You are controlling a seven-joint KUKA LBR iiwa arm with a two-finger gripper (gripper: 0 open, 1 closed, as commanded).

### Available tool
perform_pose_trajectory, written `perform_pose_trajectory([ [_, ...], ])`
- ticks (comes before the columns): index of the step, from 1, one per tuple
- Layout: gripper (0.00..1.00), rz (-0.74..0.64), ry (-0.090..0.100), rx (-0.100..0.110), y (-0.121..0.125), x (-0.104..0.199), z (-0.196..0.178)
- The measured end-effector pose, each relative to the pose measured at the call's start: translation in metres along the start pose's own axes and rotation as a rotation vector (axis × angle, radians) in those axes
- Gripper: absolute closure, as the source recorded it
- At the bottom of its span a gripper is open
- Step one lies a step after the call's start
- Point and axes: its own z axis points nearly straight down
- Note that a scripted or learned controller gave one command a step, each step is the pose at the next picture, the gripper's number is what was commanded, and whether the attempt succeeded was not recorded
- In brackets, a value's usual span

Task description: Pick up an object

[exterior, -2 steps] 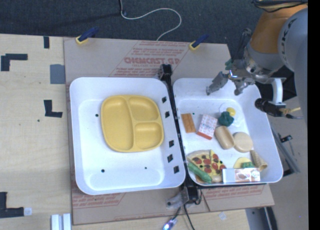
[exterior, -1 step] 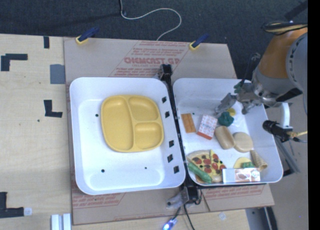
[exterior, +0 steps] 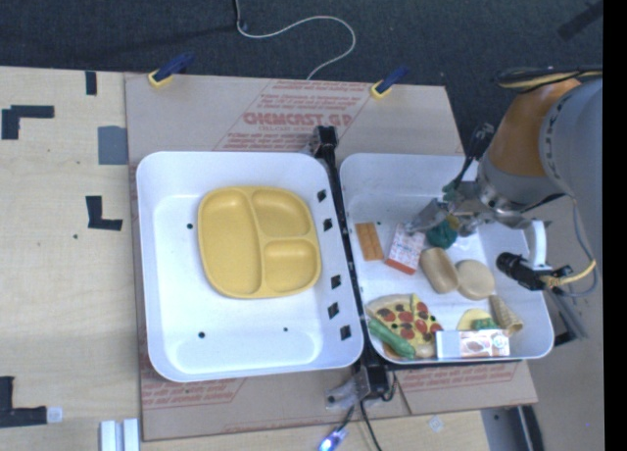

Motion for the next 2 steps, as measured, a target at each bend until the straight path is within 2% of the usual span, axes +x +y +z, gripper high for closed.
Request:
perform_pose_trajectory([
  [1,1.00,-0.002,0.002,-0.006,0.002,0.002,-0.013],
  [2,1.00,-0.009,0.005,0.001,0.016,0.084,-0.064],
])
